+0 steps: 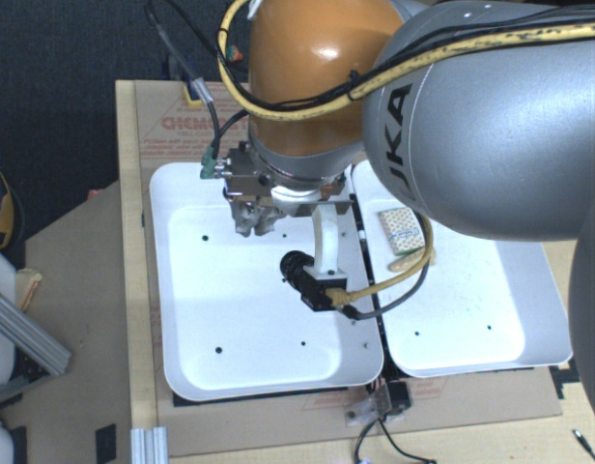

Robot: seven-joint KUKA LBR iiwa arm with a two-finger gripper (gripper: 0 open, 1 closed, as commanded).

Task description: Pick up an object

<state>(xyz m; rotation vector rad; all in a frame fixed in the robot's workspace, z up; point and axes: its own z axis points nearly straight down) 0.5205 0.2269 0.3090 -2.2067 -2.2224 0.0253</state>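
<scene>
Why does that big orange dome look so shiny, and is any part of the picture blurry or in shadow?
In the camera view, the glossy orange dome of the arm bears a bright glare spot from light overhead; the grey arm casing, close to the lens, looks soft. The arm shades the upper part of the left shallow white bin; the small patterned block stays sharp.
</scene>
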